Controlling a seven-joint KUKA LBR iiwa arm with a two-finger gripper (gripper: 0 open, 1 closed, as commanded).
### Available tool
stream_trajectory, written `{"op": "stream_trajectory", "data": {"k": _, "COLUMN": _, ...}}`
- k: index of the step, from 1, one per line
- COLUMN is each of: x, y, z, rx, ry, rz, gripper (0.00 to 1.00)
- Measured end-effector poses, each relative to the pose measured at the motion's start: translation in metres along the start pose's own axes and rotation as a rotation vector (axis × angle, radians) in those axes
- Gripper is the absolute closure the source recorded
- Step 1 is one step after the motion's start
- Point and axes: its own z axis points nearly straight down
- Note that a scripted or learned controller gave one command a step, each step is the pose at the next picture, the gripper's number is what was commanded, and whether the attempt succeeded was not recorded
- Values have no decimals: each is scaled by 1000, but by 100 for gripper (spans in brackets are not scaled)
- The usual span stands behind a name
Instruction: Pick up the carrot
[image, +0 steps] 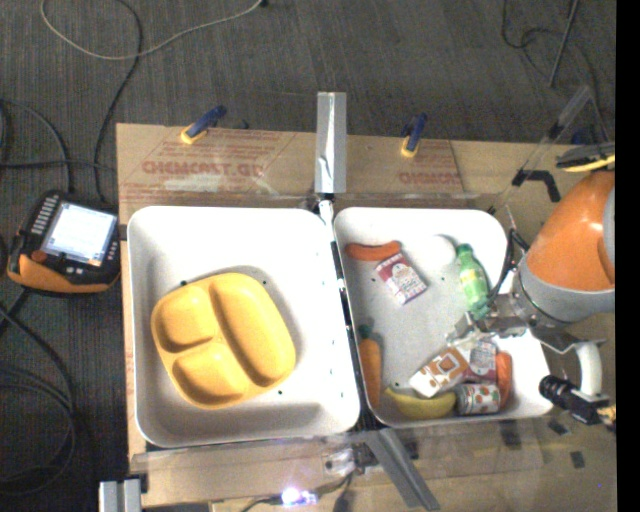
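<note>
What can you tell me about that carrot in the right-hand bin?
The carrot is a small orange toy-like piece, smooth and probably plastic, with a dark green tip at its upper end. It lies flat on the floor of the right bin, pressed along the left wall, running roughly top to bottom in the view. Its lower end sits close to the yellow banana; whether they touch is unclear. The tool is apart from it, over the bin's right side.

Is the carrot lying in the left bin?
No, the carrot lies in the right bin, against its left wall; the left bin holds a yellow tray.
</note>
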Motion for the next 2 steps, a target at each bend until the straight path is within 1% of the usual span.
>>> {"op": "stream_trajectory", "data": {"k": 1, "x": -47, "y": -1, "z": 59, "rx": -3, "ry": 2, "rz": 133, "gripper": 100}}
{"op": "stream_trajectory", "data": {"k": 2, "x": -23, "y": -1, "z": 56, "rx": 0, "ry": 4, "rz": 227, "gripper": 100}}
